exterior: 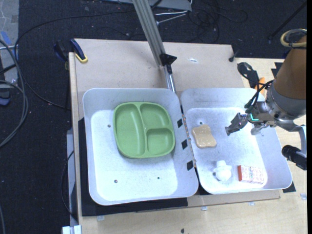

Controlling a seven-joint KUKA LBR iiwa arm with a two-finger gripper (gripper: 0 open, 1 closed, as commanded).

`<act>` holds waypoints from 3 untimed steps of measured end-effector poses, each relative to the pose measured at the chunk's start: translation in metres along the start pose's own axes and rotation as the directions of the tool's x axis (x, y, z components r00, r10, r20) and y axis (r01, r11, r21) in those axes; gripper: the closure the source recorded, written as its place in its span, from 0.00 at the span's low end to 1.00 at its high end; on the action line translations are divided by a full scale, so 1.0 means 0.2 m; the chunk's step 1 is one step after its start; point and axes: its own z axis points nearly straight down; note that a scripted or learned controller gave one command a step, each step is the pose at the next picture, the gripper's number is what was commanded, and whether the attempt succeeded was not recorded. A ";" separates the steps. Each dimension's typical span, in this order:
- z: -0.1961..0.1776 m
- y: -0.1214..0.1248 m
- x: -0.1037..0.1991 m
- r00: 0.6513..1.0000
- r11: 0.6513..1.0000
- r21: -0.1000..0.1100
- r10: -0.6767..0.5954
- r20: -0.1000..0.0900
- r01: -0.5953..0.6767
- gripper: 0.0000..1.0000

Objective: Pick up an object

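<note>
- Green divided plate [145, 129] lies in the left bin [97, 179].
- Right bin [214, 99] holds a tan sponge [204, 136], a white small object [223, 171] and a red-and-white packet [251, 174].
- Jaws [243, 122] hover over the right bin, right of the sponge; they look spread, pinching nothing.

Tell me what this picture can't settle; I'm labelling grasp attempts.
- Gripper, camera view: small and dark; finger opening unreadable.
- Arm: cut off by the right edge.
- Small box: print too small to read.
- White object: pale against the right bin; shape unclear.
</note>
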 end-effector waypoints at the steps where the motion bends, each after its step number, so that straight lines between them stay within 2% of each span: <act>1: 0.00 0.00 0.00 1.000 1.000 -0.001 0.000 0.000 0.000 0.00; 3: 0.48 0.07 0.02 1.000 1.000 0.003 0.001 -0.001 -0.001 0.00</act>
